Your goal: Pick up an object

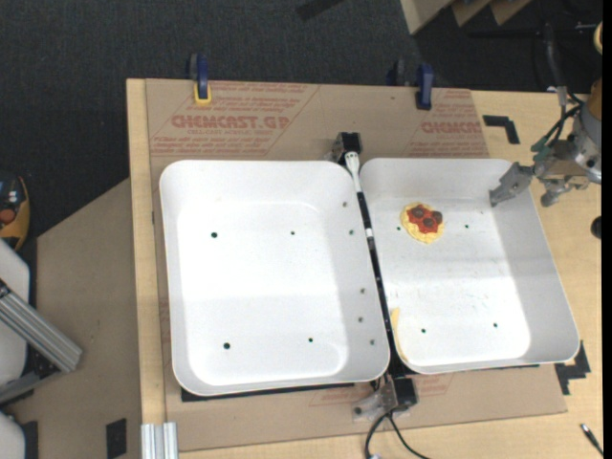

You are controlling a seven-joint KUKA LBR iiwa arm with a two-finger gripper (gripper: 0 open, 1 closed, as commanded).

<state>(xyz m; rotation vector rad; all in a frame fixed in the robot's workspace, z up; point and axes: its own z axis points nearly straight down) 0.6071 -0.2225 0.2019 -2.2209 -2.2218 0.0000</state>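
A small round yellow object (pixel 423 223) with red and dark toppings, like a toy pizza, lies flat in the right bin (pixel 535 285), near its far-left part.

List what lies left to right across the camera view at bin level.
Shallow white left bin → black divider strip between the bins → small round yellow-and-red toy in the white right bin → grey gripper at that bin's far right rim.

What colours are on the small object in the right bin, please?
Tan-yellow with red and dark spots, shown in the camera view.
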